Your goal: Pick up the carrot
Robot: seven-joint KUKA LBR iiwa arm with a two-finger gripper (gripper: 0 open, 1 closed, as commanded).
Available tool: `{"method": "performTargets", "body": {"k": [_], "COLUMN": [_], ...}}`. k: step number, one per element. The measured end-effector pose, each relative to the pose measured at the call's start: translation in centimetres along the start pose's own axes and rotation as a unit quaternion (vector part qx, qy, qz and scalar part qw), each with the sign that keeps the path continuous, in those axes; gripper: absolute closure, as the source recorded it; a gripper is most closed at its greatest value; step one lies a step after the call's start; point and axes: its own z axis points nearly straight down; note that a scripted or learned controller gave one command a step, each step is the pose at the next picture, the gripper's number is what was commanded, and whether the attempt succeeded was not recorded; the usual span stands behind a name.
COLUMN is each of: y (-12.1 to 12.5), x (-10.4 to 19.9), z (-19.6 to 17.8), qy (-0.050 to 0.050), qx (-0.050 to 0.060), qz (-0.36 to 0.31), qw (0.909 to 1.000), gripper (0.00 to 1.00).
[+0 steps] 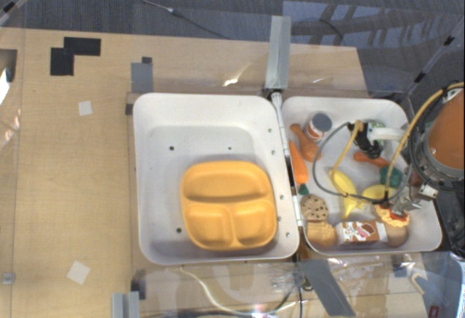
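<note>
The carrot (298, 162) is a slim orange stick lying lengthwise against the left wall of the right bin (341, 104), with its dark green end toward the front. The gripper (405, 201) hangs low over the front right corner of that bin, just above a round red-topped pastry (393, 220). It is well to the right of the carrot, with a banana (341, 183) and other toy foods between them. The arm's orange band (447, 133) rises at the right edge, with yellow and black cables looping from it across the bin.
The right bin is crowded: an orange sausage-like piece (304, 141), a small can (318, 124), a red-orange piece (370, 159), a cookie (314, 207), a bun (321, 234) and a wrapped bar (358, 232). The left bin (156, 135) holds a yellow divided tray (228, 203).
</note>
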Motion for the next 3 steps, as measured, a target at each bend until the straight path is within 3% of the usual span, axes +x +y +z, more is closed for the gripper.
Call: {"method": "performTargets", "body": {"k": [1, 2, 3], "y": [-8.2, -0.8, -3.8], "x": [1.1, -1.1, -1.7], "z": [-7.9, -2.3, -3.8], "qy": [0.002, -0.005, -0.002], "qx": [0.002, -0.001, 0.001], "qz": [-0.065, -0.052, -0.063], "qw": [0.9979, 0.9986, 0.998], "gripper": [1.0, 1.0, 1.0]}}
